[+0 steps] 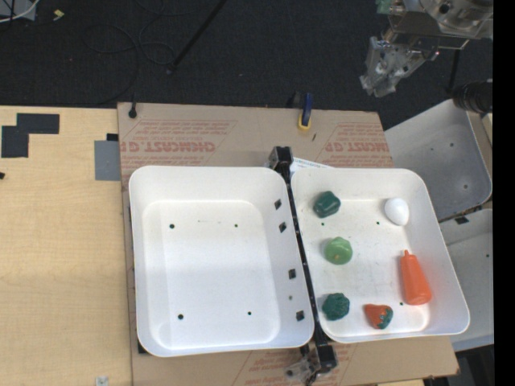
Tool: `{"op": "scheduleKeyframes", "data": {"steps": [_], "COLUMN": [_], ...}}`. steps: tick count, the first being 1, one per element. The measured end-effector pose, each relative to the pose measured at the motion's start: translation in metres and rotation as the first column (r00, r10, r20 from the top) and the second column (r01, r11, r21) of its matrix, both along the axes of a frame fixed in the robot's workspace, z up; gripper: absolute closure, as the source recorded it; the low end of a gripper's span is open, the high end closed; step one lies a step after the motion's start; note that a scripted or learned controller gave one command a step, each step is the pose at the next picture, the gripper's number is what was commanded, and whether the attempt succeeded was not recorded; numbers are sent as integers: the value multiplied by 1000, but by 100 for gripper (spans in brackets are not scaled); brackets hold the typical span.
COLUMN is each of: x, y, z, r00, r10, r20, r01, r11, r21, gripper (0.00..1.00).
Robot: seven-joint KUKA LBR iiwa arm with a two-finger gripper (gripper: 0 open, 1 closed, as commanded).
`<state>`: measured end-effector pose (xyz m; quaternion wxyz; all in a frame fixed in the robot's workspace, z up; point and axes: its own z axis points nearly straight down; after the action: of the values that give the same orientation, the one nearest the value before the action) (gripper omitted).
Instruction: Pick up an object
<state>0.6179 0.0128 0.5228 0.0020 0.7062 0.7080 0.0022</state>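
The pincer (pixel 385 72) hangs above the dark floor beyond the surface, well apart from the right bin (pixel 434 215); whether it is apart or together, I cannot tell. That bin holds 2 dark green lumps (pixel 326 204) (pixel 335 305), a light green ball (pixel 338 251), a white egg (pixel 396 211), an orange bottle (pixel 414 278) and a red-and-green strawberry (pixel 378 316), all lying apart.

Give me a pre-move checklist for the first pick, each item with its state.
1. Objects in the right bin: ok, six lie there.
2. Gripper clear of the bins: ok, it sits beyond the far edge.
3. Gripper carrying nothing: ok, nothing shows between its fingers.
4. Fingers open: cannot tell.
5. Easy target: ok, the light green object lies apart from the rest.
6. Orange bottle and red-green object spaced: not ok, close together.
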Motion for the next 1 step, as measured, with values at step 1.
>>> {"op": "scheduleKeyframes", "data": {"steps": [1], "x": [-14], "y": [-12], "z": [-147], "r00": [1000], "r10": [-4], "r20": [-24], "r01": [4], "r11": [1000], "r21": [-1], "gripper": [100]}}
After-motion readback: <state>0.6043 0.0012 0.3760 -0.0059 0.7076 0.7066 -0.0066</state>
